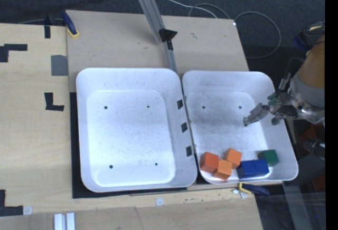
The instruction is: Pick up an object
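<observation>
Here, along the near rim of the right bin (264,80), I count five blocks crowded at its 6 o'clock edge. Three orange blocks: one (209,161) at the left, one (233,156) just beside it toward 3 o'clock, and a third (224,169) nearest me, touching the other two. One blue block (253,169) lies against the rim at about 5 o'clock, with one green block (270,156) just behind it. All sit tight to the near wall, so I have little room on that side; the open approach is from 12 o'clock.

The remaining floor of this bin is bare, speckled white. The left bin (87,118) adjoins it at 9 o'clock, the rims touching.

Farther back, the gripper (252,116) hangs over the right bin's 3 o'clock edge, well apart from the blocks and carrying nothing. I cannot tell how its jaws stand.

Beyond both bins, a metal rail (150,5) slants away toward 12 o'clock.
</observation>
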Tool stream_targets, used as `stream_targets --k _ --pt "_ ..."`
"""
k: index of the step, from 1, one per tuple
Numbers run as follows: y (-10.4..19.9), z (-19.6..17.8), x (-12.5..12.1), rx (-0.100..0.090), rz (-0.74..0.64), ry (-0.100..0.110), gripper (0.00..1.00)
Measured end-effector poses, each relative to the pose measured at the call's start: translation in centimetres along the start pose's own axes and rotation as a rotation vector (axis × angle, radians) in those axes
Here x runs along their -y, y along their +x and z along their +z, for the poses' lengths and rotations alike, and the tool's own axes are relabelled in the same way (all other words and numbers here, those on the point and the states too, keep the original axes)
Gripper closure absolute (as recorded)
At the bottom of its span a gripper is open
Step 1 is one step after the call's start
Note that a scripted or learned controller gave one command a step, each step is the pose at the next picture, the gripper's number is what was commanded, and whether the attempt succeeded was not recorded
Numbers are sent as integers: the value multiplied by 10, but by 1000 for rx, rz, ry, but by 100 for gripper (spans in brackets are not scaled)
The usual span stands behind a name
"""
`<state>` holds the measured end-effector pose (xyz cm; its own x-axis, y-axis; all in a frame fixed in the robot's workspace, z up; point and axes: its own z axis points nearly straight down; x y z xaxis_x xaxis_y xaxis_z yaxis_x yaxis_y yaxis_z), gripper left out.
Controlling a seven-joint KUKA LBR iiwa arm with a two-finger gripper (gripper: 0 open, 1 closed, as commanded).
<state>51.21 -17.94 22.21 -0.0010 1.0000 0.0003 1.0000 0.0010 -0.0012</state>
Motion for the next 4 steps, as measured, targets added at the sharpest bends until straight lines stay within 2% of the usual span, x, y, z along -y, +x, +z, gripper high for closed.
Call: stream_targets --k 1,2,3,4 --pt "32 -72 -20 2 -4 -8 0" --pt "36 -103 -55 2 -2 -5 0" --pt "30 -94 -82 2 -1 -1 0" --pt "33 -96 -132 2 -1 -1 0"
